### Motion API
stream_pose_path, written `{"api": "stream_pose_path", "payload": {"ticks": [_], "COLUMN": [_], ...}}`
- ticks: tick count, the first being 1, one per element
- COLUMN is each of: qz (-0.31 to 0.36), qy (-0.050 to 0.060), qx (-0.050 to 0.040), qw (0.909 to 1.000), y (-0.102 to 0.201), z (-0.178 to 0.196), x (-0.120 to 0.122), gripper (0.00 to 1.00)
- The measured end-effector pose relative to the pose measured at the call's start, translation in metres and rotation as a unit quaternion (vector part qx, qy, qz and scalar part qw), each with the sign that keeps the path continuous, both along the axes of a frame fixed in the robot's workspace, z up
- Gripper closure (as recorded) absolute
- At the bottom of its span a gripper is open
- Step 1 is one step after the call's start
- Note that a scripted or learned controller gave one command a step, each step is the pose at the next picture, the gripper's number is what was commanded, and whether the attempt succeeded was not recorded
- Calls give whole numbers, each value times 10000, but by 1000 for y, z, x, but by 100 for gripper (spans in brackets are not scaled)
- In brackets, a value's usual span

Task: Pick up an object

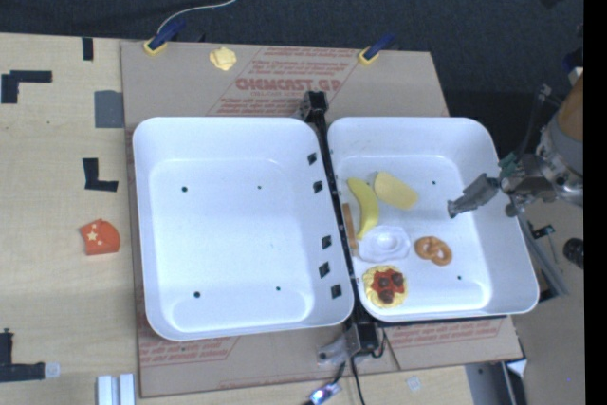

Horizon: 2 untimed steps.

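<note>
The right bin [474,142] holds a yellow banana [364,202], a pale yellow lump [395,191], a white fried-egg piece [383,245], a brown pretzel [432,250] and a small round pizza piece [385,285] with red topping. My gripper [484,206] hangs over the right bin's right side, up and to the right of the pretzel. Its jaws stand open with nothing between them. One grey finger [471,196] points down-left toward the bin floor.
The left bin [152,147] sits beside the right one, with a black hinge strip [325,204] between them. A yellow scrap [223,59] lies on the cardboard behind the bins. An orange-red object [101,237] rests on the bench at the left.
</note>
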<state>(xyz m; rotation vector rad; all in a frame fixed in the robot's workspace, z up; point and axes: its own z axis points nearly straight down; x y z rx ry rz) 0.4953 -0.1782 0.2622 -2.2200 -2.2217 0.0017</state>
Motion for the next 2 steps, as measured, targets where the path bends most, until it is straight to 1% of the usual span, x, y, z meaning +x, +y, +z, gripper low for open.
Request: {"api": "stream_pose_path", "payload": {"ticks": [1,2], "qz": [16,4], "qy": [-101,-12], "qx": [-24,-12], "qw": [9999,10000], "y": [26,26], "z": [209,209], "x": [-3,-4], "gripper": [0,100]}}
